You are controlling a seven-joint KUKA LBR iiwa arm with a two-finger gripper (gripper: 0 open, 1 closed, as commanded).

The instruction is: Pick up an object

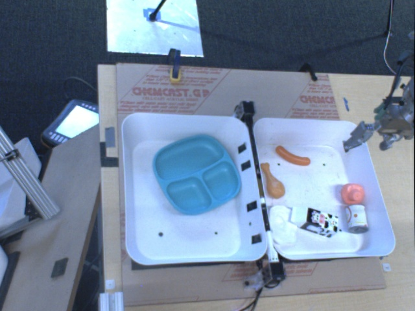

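Note:
The right bin (324,248) holds several small items: an orange sausage (293,155), a tan drumstick-shaped piece (273,181), a pink-red lump (353,193), a small white can (357,219), a black-and-white patterned box (322,221) and a white crumpled piece (282,222). A blue divided plate (194,173) lies in the left bin (139,238). My gripper (371,140) hangs over the right bin's far right corner, its fingers open with nothing between them. It stands well apart from every item; the pink-red lump is the closest.
A black divider (253,173) runs between the two bins. A yellow clamp (175,73) sits at the cardboard's far edge, with a shiny metal sheet (152,18) behind it. A handheld screen device (71,125) lies off the bench's left.

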